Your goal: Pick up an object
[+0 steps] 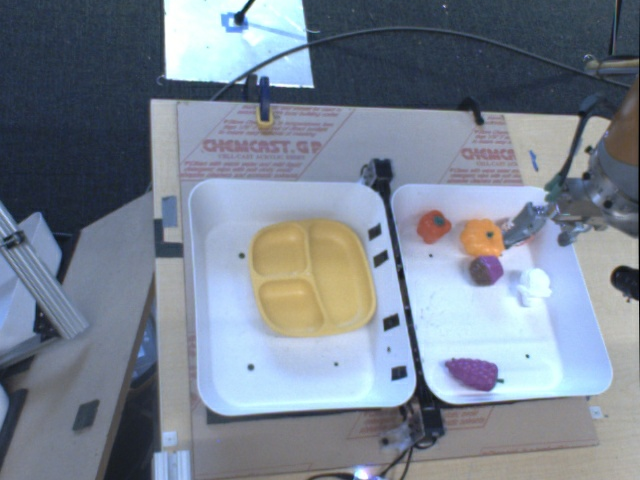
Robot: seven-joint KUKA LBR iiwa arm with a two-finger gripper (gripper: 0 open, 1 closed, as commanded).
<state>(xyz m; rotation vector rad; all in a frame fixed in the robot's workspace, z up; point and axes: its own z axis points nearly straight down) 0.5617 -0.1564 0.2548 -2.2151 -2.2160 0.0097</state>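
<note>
Two white bins side by side on the bench, centre of frame. Left bin (215, 298): one item, a yellow tray (310, 276) with three compartments, lying flat near the bin's middle.

Right bin (590, 353): five items, counted.
1. Red-orange fruit (433, 226), upper left of this bin.
2. Orange fruit (481, 236), just right of item 1, close but apart.
3. Dark purple ball (486, 269), just below item 2, touching or nearly so; cannot tell which.
4. Small white piece (534, 286), right of the ball, apart from it.
5. Purple grapes (472, 372), alone near the bin's lower edge, well apart from the other four.

Arm enters at the right edge of frame, upper half. Gripper (522, 226) sits over the upper part of the right bin, tip pointing left toward the orange fruit and ending just beside it. Finger spacing too small and blurred to read: cannot tell if released or clenched. Nothing visibly grasped.

One blue-and-yellow clamp (263, 103) at the bench's top edge, above the left bin. One pale square sheet (238, 28) on the dark floor, upper left of frame. One cable (420, 32) arcs across the top toward the arm.
</note>
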